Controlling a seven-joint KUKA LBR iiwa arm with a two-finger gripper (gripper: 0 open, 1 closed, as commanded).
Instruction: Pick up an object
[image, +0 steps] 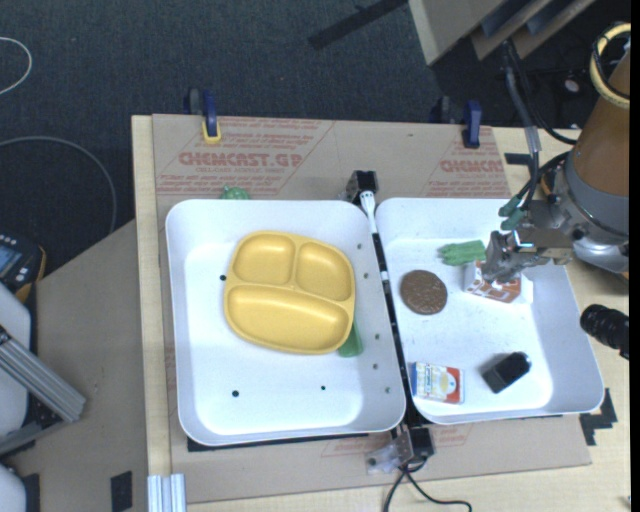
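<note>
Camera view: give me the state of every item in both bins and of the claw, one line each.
Yellow tray: upright, flat in left bin, covering most of a green thing.
Brown disc: flat, right bin, apart from the rest.
Green piece: lying beside the claw.
Red-white packet: under the claw.
Card: flat, at the near rim.
Black block: lying free.
Claw: low over the packet.

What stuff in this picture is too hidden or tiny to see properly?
- Gripper, camera view: its own body hides the fingers, so open or shut is unclear.
- Red-and-white packet: partly under the gripper.
- Green thing: mostly under the yellow tray.
- Small card: print too small to read.
</note>
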